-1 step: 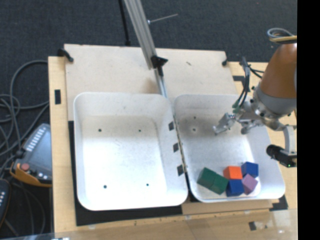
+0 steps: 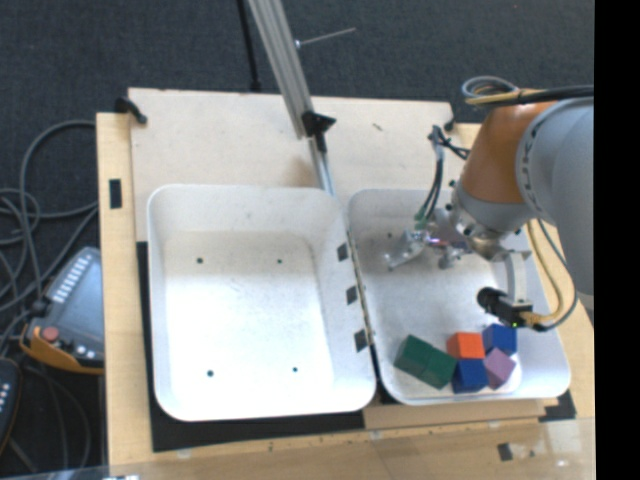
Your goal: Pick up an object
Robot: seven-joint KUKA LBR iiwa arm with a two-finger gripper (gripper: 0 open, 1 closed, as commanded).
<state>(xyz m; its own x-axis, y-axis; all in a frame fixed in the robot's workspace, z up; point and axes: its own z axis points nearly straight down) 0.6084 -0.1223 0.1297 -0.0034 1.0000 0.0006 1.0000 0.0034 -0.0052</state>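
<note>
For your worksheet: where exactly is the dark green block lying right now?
In the camera view, the dark green block lies in the right-hand white bin, near its front-left corner, just left of the orange cube and a blue cube.

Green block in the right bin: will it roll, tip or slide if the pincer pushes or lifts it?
The dark green rectangular block has flat faces and looks low and wide, so it will probably slide rather than roll or tip. It looks rigid. It lies close against the orange cube and a blue cube, so a push would likely shift those too.
</note>
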